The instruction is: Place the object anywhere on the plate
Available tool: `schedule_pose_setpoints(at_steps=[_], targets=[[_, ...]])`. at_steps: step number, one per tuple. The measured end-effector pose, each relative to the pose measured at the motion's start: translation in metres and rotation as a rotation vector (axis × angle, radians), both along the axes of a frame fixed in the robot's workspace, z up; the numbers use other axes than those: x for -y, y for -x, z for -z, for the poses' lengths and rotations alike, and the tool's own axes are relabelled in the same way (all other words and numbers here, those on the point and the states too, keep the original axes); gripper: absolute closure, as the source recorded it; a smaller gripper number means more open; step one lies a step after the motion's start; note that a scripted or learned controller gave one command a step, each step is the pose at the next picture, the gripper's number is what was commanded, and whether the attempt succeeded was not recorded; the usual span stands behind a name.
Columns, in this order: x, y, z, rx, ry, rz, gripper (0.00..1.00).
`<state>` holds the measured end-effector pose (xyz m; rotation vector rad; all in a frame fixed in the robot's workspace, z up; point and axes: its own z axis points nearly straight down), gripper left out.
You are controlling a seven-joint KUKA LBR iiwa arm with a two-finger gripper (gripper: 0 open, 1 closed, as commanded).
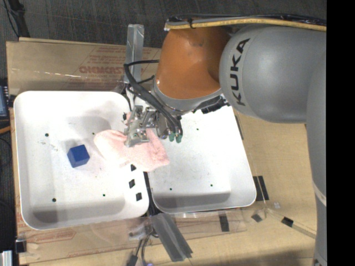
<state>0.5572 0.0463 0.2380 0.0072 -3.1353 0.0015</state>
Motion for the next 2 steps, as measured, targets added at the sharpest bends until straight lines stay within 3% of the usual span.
schedule_pose_setpoints(at_steps=[1,2], targets=[[-0.0486,0.0151,0.0068,0.002,0.000,-0.003,1.00],[-0.0484,0.0150,0.0066,0.002,0.000,-0.002,0.00]])
